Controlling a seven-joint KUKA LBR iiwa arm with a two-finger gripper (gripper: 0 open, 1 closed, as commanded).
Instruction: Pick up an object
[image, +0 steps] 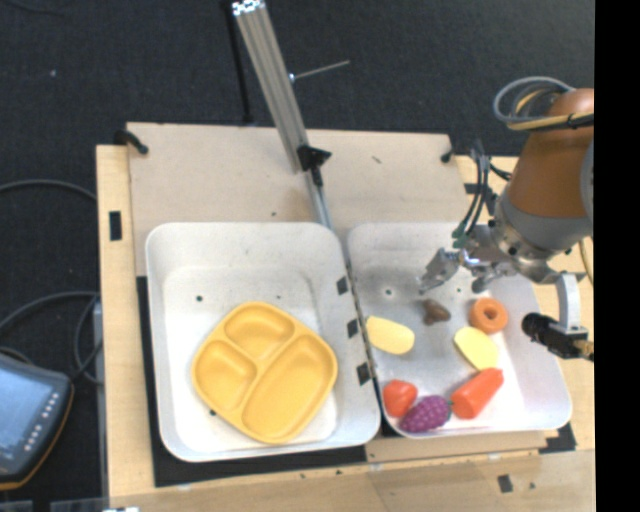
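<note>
Two white bins: the left bin (170, 300) holds a yellow tray (265, 372); the gripper (452, 268), fingers spread, hovers above a brown piece (435, 312) in the right bin (385, 255).

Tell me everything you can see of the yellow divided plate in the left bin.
The yellow plate is a rounded tray, apparently smooth plastic, moulded into three compartments: two smaller ones toward the upper left and one long one along the lower right. All three hold nothing. It lies flat, right side up, turned at a slant, on the floor of the left bin, toward its front. Nothing else touches it.
</note>
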